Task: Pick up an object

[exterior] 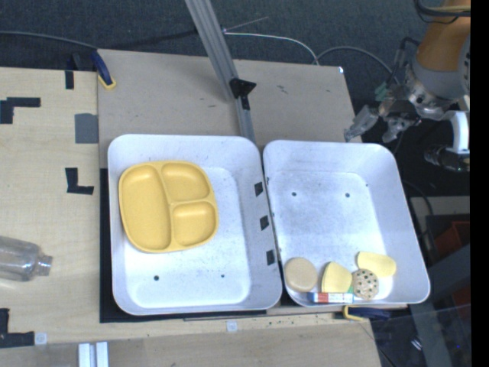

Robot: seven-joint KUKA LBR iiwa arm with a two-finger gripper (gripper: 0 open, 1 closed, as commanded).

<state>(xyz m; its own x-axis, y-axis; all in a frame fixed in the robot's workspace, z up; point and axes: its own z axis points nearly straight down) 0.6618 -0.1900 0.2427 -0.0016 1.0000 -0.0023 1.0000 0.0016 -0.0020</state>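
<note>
Several small toy foods lie along the near edge of the right bin (382,163): a tan round bun (300,274), a yellow wedge (335,277), a chocolate-chip cookie (366,284) and a yellow piece (376,264). A thin red, white and blue stick (328,298) lies against the near wall below them. My gripper (376,122) hangs above the bin's far right corner, outside its rim, far from the foods. Its two fingers are spread, with nothing between them.
The left bin (126,281) holds a yellow divided plate (166,205). A grey metal pole (218,44) slants in from the top toward the gap between the bins. A clear plastic bottle (21,258) lies on the bench at the left edge.
</note>
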